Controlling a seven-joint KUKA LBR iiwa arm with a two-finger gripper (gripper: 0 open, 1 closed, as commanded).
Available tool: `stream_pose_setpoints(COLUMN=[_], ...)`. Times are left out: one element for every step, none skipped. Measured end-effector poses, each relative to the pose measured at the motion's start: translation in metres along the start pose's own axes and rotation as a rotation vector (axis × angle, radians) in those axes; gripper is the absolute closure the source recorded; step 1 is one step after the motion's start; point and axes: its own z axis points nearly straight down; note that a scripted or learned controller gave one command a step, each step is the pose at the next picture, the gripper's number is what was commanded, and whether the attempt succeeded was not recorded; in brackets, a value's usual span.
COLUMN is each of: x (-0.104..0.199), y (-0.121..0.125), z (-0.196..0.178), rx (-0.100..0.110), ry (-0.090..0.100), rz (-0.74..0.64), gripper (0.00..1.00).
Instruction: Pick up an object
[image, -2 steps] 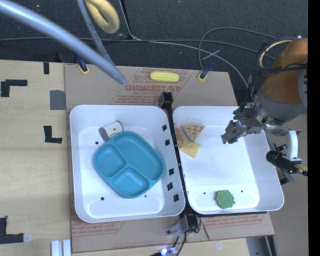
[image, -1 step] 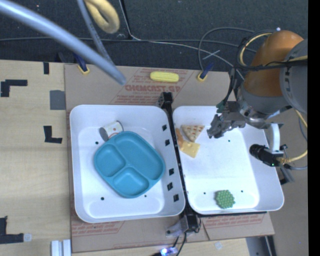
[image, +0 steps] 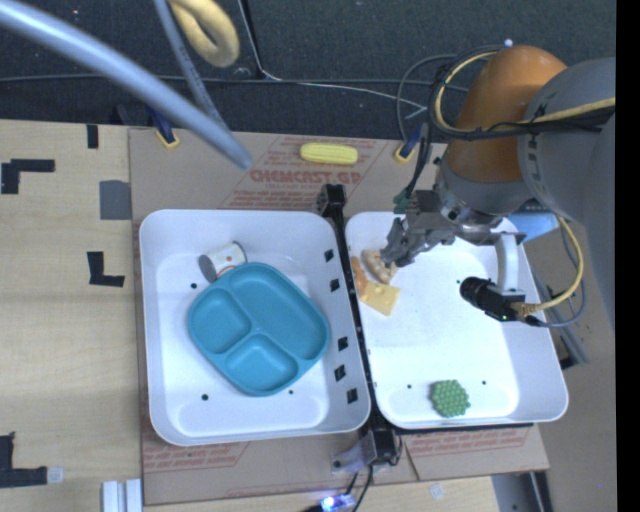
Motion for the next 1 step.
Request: stream_pose_setpoints(x=[0.0570], y=[0.0178], z=[0.0139], rx=[0.001], ry=[-0.001], rz=[0.000], gripper=[1.00])
